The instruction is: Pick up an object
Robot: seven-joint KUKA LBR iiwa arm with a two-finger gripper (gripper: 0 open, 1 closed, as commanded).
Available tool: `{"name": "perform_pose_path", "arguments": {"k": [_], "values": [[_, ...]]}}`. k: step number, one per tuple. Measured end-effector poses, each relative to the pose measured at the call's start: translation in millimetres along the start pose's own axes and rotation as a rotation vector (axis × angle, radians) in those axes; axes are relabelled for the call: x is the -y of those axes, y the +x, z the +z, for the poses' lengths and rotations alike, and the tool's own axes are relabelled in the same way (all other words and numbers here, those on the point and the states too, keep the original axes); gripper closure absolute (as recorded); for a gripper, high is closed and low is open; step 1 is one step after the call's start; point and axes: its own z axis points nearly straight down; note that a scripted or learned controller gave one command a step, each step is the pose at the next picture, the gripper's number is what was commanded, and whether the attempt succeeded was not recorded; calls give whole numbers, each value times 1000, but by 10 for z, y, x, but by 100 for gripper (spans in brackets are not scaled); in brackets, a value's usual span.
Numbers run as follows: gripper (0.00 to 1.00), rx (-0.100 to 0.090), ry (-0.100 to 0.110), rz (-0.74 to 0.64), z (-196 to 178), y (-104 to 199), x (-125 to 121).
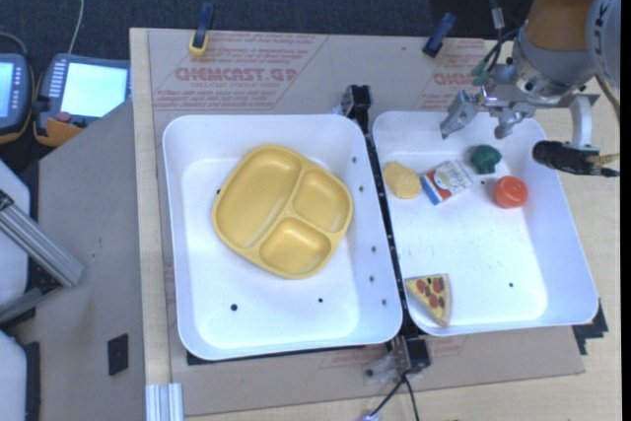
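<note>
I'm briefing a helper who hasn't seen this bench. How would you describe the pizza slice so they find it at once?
Start at the right white bin, the one holding several small toy foods. Go to its near left corner, beside the divider between the bins. The pizza slice lies there alone: a flat yellow wedge with red dots, apart from the cluster further back.

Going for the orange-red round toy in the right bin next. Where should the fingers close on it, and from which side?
Probably straight down from above, closing across the middle of the orange-red round toy. It sits apart from the green toy and the small carton, with bare floor on both sides for the fingers. The gripper hangs above the bin's far end, a short way off.
</note>
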Motion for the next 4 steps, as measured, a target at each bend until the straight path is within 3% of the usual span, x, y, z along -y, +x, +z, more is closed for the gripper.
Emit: {"name": "perform_pose_path", "arguments": {"k": [1, 3, 4], "values": [[0, 2, -15, -3, -88, 3, -31], [0, 1, -7, -2, 1023, 39, 22], [0, 2, -12, -3, 1081, 43, 23]]}}
